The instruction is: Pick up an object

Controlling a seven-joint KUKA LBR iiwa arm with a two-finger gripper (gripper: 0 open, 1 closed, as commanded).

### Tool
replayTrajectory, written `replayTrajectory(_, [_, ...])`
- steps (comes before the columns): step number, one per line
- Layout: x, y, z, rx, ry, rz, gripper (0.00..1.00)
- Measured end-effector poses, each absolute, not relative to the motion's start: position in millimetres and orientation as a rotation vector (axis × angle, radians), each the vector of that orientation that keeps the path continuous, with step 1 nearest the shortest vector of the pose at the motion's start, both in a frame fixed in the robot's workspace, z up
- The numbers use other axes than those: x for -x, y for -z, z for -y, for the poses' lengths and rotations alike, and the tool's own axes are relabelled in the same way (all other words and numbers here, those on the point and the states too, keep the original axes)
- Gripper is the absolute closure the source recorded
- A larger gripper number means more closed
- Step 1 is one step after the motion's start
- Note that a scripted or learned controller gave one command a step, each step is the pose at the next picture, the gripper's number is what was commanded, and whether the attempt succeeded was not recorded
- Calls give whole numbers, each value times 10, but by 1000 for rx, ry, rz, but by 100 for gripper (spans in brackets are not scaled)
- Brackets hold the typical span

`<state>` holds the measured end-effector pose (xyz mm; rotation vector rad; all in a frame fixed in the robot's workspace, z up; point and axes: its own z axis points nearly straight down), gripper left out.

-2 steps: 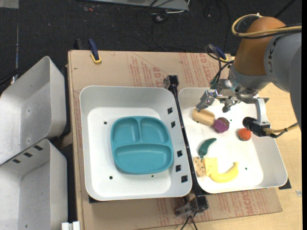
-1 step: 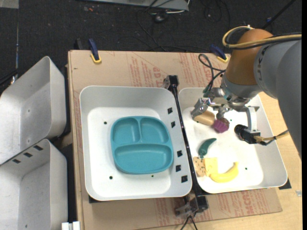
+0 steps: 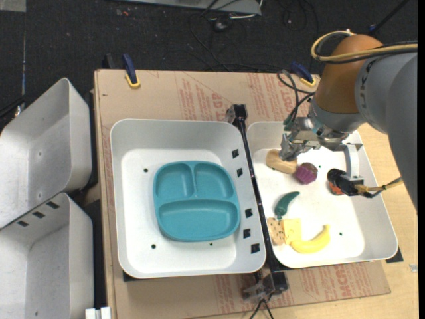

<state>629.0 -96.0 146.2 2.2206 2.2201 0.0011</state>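
The gripper (image 3: pixel 290 153) hangs low in the right bin (image 3: pixel 378 234), right over one end of a tan, rounded piece like a small bread loaf (image 3: pixel 280 164) that lies near the bin's far left corner; whether it is open or closed I cannot tell. Just beside the loaf sits a knobbly purple piece (image 3: pixel 306 173), and nearer the front lie a dark green pepper (image 3: pixel 287 202), a yellow banana (image 3: pixel 311 240) and a pale cracker (image 3: pixel 275 230). The left bin (image 3: pixel 133 258) holds a teal divided plate (image 3: pixel 196 201).
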Motion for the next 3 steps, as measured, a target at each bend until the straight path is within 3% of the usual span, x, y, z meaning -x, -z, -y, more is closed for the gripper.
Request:
replayTrajectory(2, [-6234, -2395, 926, -2215, -4, -2221, 100])
replayTrajectory(3, [-6331, -2475, 413, -2212, -5, -2229, 100])
